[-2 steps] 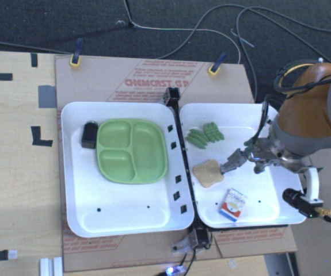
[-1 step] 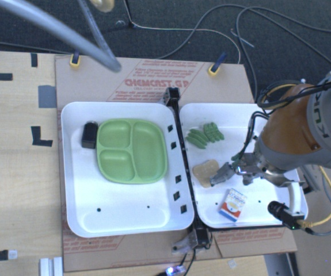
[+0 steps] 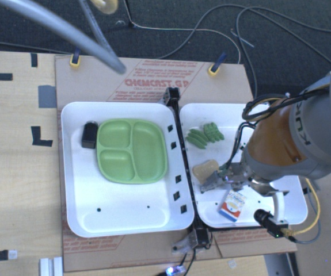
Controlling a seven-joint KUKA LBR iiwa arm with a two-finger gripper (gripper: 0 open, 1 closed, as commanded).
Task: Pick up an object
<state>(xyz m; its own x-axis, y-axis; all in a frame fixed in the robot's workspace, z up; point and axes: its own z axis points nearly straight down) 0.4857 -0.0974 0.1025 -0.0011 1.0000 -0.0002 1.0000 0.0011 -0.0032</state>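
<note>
A small tan block (image 3: 205, 168) lies in the right bin (image 3: 295, 211), close to the divider between the two bins, and it looks like the object the arm is going for. The pincer (image 3: 218, 180) sits low at the block's lower right edge, touching or nearly touching it. From this slanted overhead angle I cannot tell whether the pincer is wide, narrow or gripping anything; the block is not seen between its fingers, so nothing counts as held.

Just beside the pincer, toward the bin's near edge, lies a small white carton with red and blue print (image 3: 232, 206). Further up the same bin sits a cluster of green bean-shaped pieces (image 3: 205, 135), apart from the block. The grey arm with its orange band (image 3: 274, 140) covers much of the bin's right side.

In the left bin (image 3: 76, 177) rest a green divided plate (image 3: 133, 151) and, touching its left rim, a small black object (image 3: 89, 135) — both well away from the action. The bins sit on cardboard on a pale wooden worktop (image 3: 15, 171).

Likely risks, as a judgement: the pincer appears offset to one corner of the block, so closing there could nudge it toward the divider or clip only an edge — the block would then slip free on the lift. The carton is near enough to be bumped or caught along with it.
</note>
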